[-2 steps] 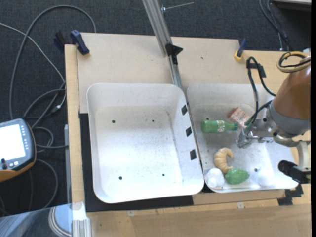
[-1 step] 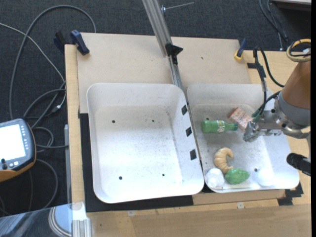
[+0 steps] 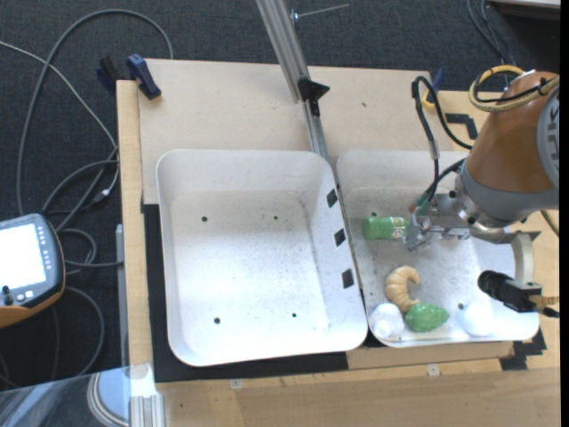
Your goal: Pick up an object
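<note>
Surroundings: bench on dark floor.
Pale wooden bench [image 3: 231, 114] stands on dark carpet [image 3: 71, 7]; loose cables [image 3: 62, 52] trail at left beside a handheld pendant [image 3: 27, 269]. A blue clamp [image 3: 142, 74] grips the bench corner.

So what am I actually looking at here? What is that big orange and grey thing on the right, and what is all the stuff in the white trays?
You are looking down at a slant from one camera fixed above a workbench. The orange and grey thing is a robot arm reaching in from the right. At its end is a small claw for picking things up. It sits low in the right tray, right beside a green bottle; I cannot tell whether it grips the bottle.

Two shallow white trays lie side by side. Nearer the right tray's front edge lie a tan croissant-shaped toy, a green lumpy object and a white round thing. The left tray shows just dark specks. A metal pole rises behind the trays.
</note>
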Controlling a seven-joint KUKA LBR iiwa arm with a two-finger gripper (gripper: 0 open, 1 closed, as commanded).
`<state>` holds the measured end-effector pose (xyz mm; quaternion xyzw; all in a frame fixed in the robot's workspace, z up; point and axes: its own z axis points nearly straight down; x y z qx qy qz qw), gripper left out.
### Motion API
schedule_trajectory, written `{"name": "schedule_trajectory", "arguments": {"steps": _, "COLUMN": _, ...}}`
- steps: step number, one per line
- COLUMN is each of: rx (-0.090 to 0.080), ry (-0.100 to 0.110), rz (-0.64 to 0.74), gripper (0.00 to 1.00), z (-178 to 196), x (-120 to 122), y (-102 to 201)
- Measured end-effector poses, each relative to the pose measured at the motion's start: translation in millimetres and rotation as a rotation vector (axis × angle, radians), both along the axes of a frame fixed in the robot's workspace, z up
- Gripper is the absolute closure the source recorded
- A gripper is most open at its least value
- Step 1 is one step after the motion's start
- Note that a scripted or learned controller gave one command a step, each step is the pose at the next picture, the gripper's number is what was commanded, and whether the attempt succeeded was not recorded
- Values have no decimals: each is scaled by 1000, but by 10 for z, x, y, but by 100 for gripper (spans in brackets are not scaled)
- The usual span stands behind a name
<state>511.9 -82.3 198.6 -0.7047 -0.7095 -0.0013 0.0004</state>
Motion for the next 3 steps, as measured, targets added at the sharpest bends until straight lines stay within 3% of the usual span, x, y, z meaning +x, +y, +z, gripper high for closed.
{"name": "schedule_trajectory", "arguments": {"steps": 3, "rx": 0, "ry": -1, "rz": 0, "gripper": 100, "z": 255, "x": 355, "y": 1415}}
